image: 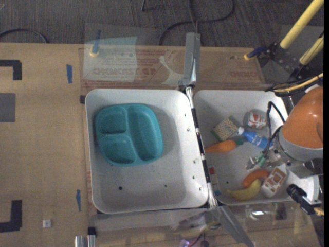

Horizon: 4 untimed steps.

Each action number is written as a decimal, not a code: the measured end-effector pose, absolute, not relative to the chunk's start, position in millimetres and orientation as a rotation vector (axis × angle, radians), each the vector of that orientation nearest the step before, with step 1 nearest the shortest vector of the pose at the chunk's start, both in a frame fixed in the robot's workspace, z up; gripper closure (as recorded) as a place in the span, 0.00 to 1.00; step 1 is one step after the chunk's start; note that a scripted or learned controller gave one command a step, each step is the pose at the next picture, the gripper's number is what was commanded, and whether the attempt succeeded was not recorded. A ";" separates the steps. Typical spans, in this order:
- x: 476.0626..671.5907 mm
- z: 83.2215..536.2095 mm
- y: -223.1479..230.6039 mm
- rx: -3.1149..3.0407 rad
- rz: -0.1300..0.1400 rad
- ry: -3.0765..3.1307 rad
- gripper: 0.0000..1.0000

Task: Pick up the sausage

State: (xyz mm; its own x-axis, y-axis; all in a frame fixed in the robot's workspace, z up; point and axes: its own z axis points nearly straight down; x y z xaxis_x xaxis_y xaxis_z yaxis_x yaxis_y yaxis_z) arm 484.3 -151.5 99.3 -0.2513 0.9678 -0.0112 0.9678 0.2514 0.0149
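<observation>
While the arm [304, 127] hangs over the right bin, the sausage has not left the bin floor, so I judge the pick as not yet made.

Left to right across the table [41, 138]:
- Left bin [149, 194]: a teal divided plate [128, 133] sits toward its 10 o'clock corner. It has three compartments, and nothing lies in them.
- Right bin [205, 102]: an orange carrot [222, 147] lies at about 9 o'clock, close to the wall shared with the left bin. A tan-and-green packet [226, 128] sits just above it, toward 11 o'clock. A small red-and-white can [255, 119] is at 12 o'clock, and a blue bottle [255, 138] lies on its side just below it.
- A yellow banana [246, 191] lies at 6 o'clock. The sausage [254, 177], a reddish-orange link, lies just above it, touching or nearly touching. A white-and-orange carton [274, 181] lies just to its right.

Tool [261, 161]: it is low in the bin, just above the sausage at its 12 o'clock. The finger tips are a small, cluttered patch in this view, so I cannot tell how far apart they stand. Nothing shows between them.

Done: the tool is placed near the target. Left: close on the sausage and lift it free of the banana and carton crowding it.
</observation>
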 end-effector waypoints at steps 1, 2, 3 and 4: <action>516.6 105.3 -204.4 2.107 0.000 2.327 1.00; 516.8 105.2 -203.7 2.106 0.000 2.328 0.00; 482.6 88.2 -167.4 1.906 0.004 2.483 0.00; 484.7 99.4 -168.9 1.903 0.006 2.474 1.00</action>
